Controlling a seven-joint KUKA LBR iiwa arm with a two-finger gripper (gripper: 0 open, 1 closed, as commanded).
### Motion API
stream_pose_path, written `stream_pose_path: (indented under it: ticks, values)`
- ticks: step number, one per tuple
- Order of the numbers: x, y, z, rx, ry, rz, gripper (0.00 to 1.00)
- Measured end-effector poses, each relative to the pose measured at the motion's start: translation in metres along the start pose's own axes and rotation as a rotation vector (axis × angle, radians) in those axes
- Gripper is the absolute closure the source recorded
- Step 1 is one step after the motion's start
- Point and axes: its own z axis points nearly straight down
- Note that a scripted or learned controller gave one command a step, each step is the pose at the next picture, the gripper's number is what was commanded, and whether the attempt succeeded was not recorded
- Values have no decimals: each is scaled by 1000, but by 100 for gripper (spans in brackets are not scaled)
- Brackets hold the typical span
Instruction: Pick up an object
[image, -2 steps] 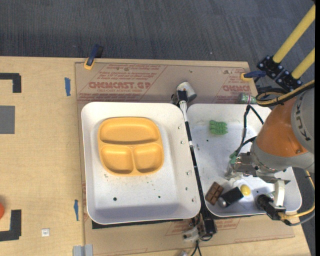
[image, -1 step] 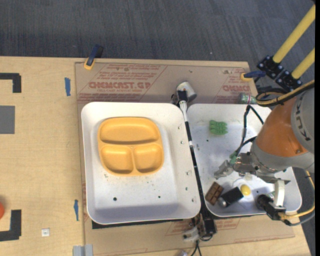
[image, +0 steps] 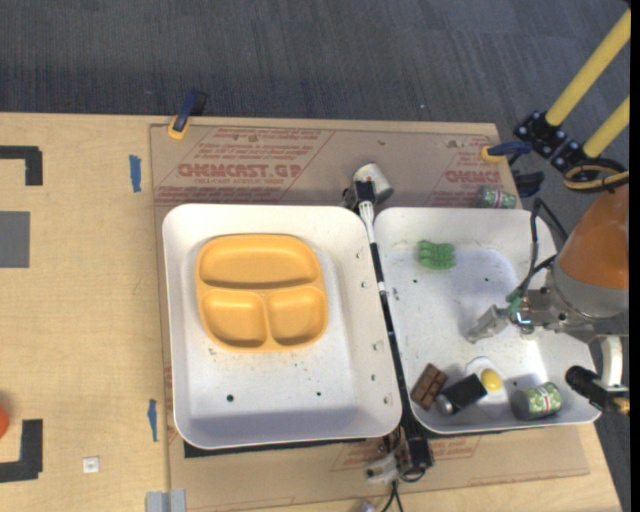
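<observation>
The gripper (image: 492, 322) is low over the middle of the right bin (image: 455, 285), its metal fingers pointing left, and I cannot tell from this view whether they are open or closed; nothing is seen between them. The objects lie near the edges: a green object (image: 436, 254) toward the far side, and a brown block (image: 429, 385), a black-and-yellow object (image: 470, 388) and a small can (image: 537, 400) along the near wall. The left bin (image: 190, 330) holds a yellow divided tray (image: 263, 290), with bare white floor around it.

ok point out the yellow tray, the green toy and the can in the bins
yellow tray (image: 262, 290), camera view, on the ridge between its compartments
green toy (image: 436, 254), camera view, on its middle
can (image: 537, 400), camera view, on its green side
</observation>
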Motion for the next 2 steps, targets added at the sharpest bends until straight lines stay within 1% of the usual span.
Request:
stream_pose_path:
  ticks: [1,2]
  values:
    - [26,46,1,-4,-9,-181,0]
    - [75,-22,-14,2,-7,-532,0]
